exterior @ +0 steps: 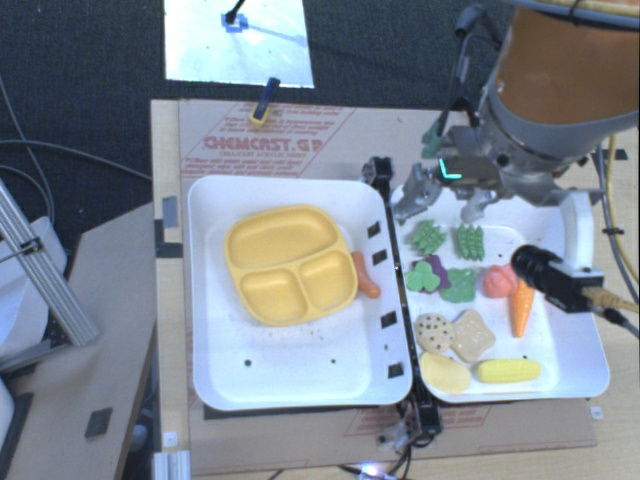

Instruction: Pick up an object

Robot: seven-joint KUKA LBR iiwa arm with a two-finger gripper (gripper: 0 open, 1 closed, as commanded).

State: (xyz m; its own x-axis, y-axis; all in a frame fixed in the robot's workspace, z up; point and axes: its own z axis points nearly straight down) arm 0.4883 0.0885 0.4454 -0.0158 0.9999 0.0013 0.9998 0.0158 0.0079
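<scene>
My gripper [447, 204] hangs over the back of the right bin [590, 368], its two fingers spread apart with nothing between them. Just in front of it lie two green toy vegetables, one [428, 236] on the left and one [469, 241] on the right. Further forward are purple grapes [428, 274], a green leaf [460, 287], a pink piece [498, 281], an orange carrot [521, 308], a cookie [432, 332], a slice of toast [472, 334], a yellow round piece [445, 372] and a yellow banana [508, 371].
The left bin [215, 368] holds a yellow divided plate [290, 264] and an orange sausage [366, 276] beside it. A black cylinder [545, 273] on the arm reaches over the right bin's right side. A metal frame [40, 278] stands at the left.
</scene>
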